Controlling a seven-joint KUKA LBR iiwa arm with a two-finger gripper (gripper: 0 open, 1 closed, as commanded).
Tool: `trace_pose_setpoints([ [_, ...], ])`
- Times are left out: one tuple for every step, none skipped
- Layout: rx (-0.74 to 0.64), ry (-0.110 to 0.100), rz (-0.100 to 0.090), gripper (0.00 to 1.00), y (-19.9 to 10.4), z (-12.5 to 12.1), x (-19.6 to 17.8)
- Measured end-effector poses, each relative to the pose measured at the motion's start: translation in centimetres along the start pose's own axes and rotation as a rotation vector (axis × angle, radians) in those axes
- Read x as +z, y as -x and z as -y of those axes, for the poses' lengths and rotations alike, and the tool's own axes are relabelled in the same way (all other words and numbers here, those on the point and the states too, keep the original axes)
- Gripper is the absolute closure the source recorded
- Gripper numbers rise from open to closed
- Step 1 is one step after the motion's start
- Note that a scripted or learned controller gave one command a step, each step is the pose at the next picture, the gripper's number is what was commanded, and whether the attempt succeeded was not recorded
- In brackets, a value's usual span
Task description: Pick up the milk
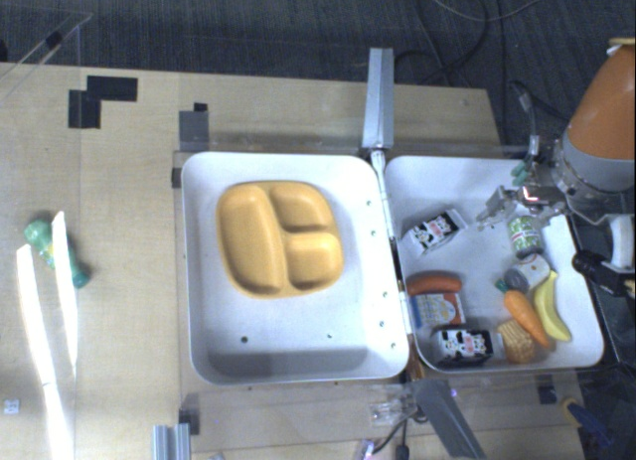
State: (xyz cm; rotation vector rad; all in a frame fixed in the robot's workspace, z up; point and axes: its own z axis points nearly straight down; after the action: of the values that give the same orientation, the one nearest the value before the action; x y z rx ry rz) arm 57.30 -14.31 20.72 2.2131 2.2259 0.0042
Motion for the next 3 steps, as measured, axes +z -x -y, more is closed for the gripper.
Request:
trace_pose_setpoints([
  [0.139, 0.0, -0.001, 0.0, -5.3, -3.4, 7.5],
  [-0.037, 0.047, -0.003, 0.0, -5.3, -3.0, 9.7],
  [-0.151, 0.06, 0.005, 0.0, -3.3, -0.9, 9.7],
])
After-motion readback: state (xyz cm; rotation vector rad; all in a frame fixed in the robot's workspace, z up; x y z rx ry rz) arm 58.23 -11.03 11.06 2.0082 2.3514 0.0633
